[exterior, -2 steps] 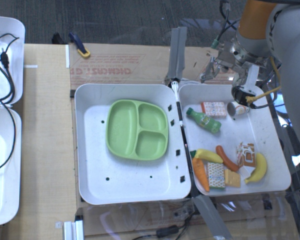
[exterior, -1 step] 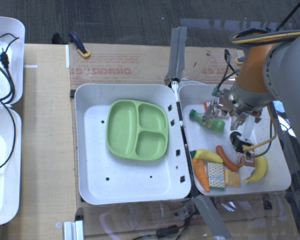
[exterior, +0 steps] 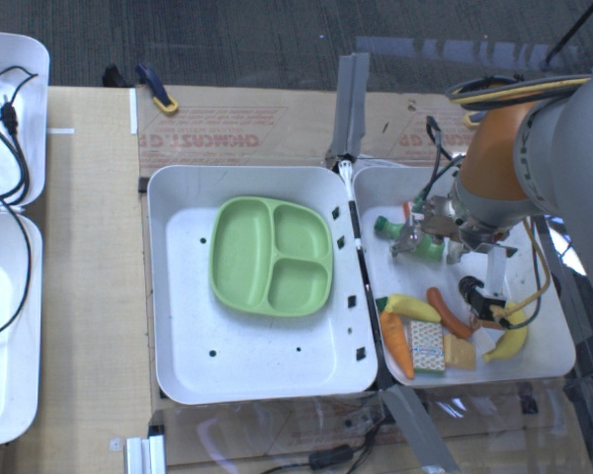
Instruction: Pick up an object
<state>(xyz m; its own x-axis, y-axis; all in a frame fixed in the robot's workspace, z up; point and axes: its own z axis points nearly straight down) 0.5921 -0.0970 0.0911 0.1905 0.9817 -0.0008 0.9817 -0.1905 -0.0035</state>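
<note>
My gripper (exterior: 422, 237) hangs low in the upper left part of the right bin (exterior: 544, 363), below the orange band of the arm (exterior: 494, 151). A green toy item (exterior: 389, 228) lies right at the gripper, partly hidden by it. Whether it is held I cannot see. Nearer the front of the bin lie a yellow piece (exterior: 412, 307), a red sausage-like piece (exterior: 449, 312), an orange carrot (exterior: 396, 345), a patterned cracker (exterior: 427, 346), a tan slice (exterior: 461, 355) and a banana (exterior: 510, 340).
The left bin (exterior: 178, 363) bears a light green divided plate (exterior: 272, 256). A grey upright bar (exterior: 351, 107) stands behind the divider between the bins. Black cables (exterior: 494, 299) hang from the arm over the right bin.
</note>
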